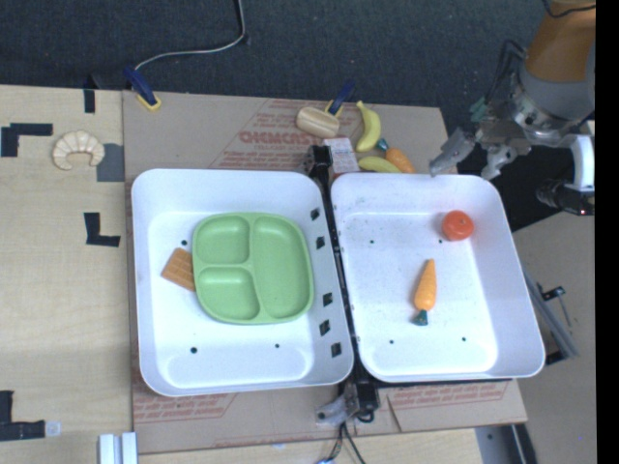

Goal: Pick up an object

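Note:
An orange carrot (425,288) lies in the middle of the right bin (387,346), and a small red tomato (458,224) rests near that bin's far right corner. The gripper (474,158) hangs above the far right rim of the right bin, just beyond the tomato. Its two fingers are spread apart with nothing between them. The grey arm with its orange band (561,46) rises to the upper right.
The left bin (164,356) holds a green divided plate (253,267) with a brown cracker (180,269) tucked at its left side. Behind the bins lie bananas (368,129), a bread roll (316,120) and a small box (338,153). A croissant (79,149) sits far left.

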You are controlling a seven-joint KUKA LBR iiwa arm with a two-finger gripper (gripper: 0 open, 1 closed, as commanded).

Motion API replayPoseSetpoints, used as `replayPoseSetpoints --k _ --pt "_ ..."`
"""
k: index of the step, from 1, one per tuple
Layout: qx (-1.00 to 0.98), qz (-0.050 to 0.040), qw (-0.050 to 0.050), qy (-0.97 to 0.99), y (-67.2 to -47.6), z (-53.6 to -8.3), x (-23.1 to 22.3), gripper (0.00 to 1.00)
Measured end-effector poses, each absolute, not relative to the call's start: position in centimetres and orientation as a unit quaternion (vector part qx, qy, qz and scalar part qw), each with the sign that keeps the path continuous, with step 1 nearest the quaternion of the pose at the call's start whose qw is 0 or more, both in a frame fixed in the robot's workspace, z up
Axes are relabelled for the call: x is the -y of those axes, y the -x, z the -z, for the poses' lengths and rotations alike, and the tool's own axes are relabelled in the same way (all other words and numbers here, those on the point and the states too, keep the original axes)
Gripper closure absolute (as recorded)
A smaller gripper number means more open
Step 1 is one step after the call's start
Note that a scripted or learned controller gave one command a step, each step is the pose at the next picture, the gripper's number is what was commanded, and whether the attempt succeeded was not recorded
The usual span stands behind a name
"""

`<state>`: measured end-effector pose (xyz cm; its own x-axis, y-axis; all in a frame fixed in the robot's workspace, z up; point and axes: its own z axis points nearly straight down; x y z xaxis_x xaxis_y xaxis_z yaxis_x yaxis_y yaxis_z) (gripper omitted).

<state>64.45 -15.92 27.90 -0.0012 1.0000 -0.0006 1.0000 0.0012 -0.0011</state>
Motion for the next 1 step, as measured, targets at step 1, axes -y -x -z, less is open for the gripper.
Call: replayPoseSetpoints --k 1 --pt "0.707 -0.0017 0.002 0.707 -60.45 -10.13 20.54 0.00"
